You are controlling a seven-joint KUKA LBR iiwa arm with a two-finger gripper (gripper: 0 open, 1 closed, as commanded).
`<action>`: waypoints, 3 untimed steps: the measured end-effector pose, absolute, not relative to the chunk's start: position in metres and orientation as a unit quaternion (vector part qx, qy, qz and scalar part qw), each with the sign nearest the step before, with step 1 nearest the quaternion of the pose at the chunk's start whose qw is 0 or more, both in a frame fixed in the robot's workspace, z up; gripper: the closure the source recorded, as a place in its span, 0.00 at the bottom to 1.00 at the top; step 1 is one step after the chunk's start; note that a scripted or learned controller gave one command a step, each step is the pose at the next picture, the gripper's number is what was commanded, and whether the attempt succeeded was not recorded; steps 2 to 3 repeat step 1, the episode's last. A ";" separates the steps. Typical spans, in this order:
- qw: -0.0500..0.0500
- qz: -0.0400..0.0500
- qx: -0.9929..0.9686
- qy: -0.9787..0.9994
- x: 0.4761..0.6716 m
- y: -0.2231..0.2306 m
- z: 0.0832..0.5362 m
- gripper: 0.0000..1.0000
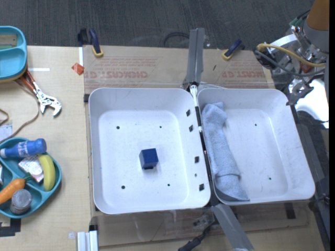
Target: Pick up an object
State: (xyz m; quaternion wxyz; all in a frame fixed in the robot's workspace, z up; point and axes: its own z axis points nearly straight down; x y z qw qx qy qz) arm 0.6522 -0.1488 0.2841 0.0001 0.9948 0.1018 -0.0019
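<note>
Grey towel (222,150) lies in right bin (277,190); claw (299,88) seemingly at bin's corner, opening unclear

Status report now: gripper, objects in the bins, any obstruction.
Gripper at right bin's far right corner, off the objects. Blue cube in left bin, untouched. Grey cloth along right bin's left side. Nothing blocking either.

1. The arm (312,33) shows at the top right corner.
2. It has an orange band (319,9) near the top.
3. Below the band sit grey and silver metal parts.
4. A yellow cable (277,47) and black cables loop out from its side.
</note>
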 end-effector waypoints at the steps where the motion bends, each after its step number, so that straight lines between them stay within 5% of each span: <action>1: 0.000 -0.002 0.995 0.100 0.644 -0.214 0.259 0.00; 3: 0.000 -0.002 0.995 0.100 0.644 -0.214 0.259 0.00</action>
